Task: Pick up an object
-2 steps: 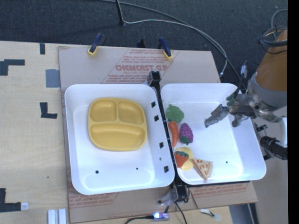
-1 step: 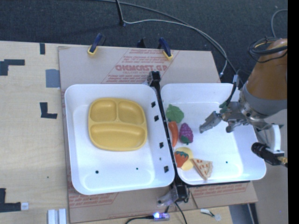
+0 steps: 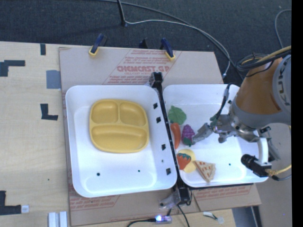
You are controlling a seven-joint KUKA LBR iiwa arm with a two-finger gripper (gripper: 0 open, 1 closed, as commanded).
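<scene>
The gripper (image 3: pixel 204 131) hangs low in the right bin (image 3: pixel 208 94); its opening I cannot tell. Grapes (image 3: pixel 188 134) lie just beside its tip, the carrot (image 3: pixel 176 135) beyond, against the wall, so closing could nudge grapes away, gripping nothing.

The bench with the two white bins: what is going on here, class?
A grey and orange robot arm reaches into the right bin, its gripper just beside the purple grapes. Toy foods lie there untouched: a green leafy piece, a carrot, a strawberry and a pizza slice. The left bin holds a yellow divided plate.
</scene>
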